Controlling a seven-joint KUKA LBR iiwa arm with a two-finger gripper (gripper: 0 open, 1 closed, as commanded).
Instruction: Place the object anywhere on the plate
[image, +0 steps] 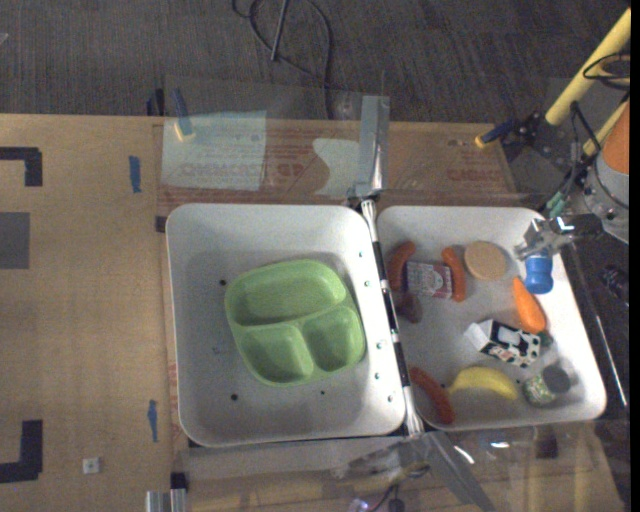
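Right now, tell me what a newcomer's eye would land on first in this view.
First, the bright green plate, divided into three compartments, lying alone in the left bin. Next, the clutter of toy food in the right bin: a yellow banana near the front, an orange carrot toward the right wall, and sausages by the divider. The gripper sits at that bin's far right corner, above a small blue object.

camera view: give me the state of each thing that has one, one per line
green plate: upright in the left bin, its three compartments bare
banana: lying flat, right bin
carrot: lying flat, near the right rim
blue cup: just under the gripper, not seen gripped
milk carton: tipped on its side
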